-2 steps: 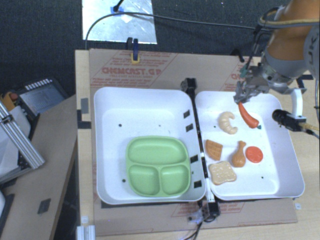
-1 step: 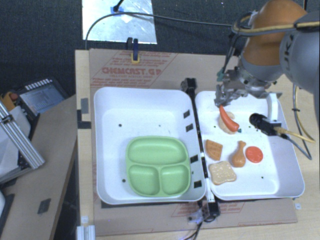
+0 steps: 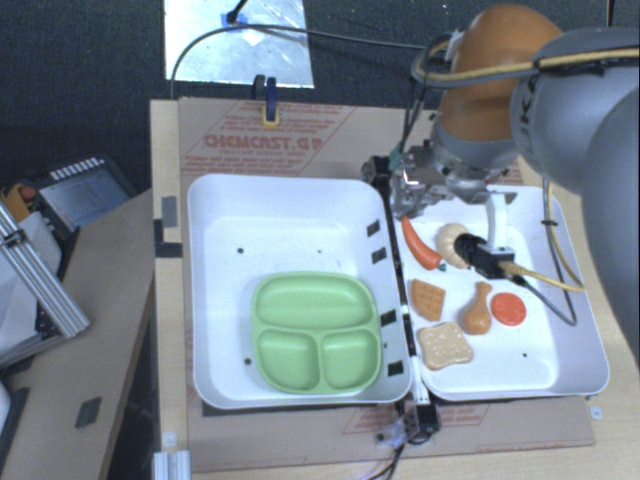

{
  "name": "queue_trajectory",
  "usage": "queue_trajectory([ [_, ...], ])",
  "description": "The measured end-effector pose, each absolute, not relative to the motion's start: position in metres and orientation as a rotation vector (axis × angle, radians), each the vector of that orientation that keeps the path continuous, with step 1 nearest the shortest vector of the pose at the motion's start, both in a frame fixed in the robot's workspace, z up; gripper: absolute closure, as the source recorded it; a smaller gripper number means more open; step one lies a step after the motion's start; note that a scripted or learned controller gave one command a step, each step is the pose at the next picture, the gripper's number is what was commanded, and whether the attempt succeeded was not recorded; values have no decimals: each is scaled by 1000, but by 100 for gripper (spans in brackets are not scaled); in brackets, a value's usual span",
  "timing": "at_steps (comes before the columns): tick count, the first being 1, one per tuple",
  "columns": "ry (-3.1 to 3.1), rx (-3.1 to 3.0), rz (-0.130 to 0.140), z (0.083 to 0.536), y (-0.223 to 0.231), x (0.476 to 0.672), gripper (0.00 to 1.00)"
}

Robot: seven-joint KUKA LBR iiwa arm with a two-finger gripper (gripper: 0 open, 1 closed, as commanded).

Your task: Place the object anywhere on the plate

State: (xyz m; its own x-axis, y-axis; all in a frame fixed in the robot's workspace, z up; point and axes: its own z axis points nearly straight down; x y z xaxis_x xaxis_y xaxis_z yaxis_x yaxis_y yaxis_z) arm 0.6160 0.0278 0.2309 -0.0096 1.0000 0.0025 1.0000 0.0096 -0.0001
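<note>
- Camera view: gripper point(image 3: 408, 190) hangs at the right bin's point(image 3: 570, 368) far-left corner, just above the orange carrot-shaped toy point(image 3: 421, 245); its grasp cannot be told.
- Judged step: picking; next, lift to the green divided plate point(image 3: 314, 329) in the left bin point(image 3: 215, 298).

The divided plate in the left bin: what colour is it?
Light green divided plate, seen clearly in the camera view.

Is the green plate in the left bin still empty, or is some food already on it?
Empty. The green plate shows three bare compartments; the toy foods, like the carrot, lie in the right bin.
</note>
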Motion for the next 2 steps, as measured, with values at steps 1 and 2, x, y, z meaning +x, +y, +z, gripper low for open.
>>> queue_trajectory([
  [1, -2232, -2210, -5, 227, 78, 621, 100],
  [2, -2232, -2209, -4, 233, 132, 605, 100],
])
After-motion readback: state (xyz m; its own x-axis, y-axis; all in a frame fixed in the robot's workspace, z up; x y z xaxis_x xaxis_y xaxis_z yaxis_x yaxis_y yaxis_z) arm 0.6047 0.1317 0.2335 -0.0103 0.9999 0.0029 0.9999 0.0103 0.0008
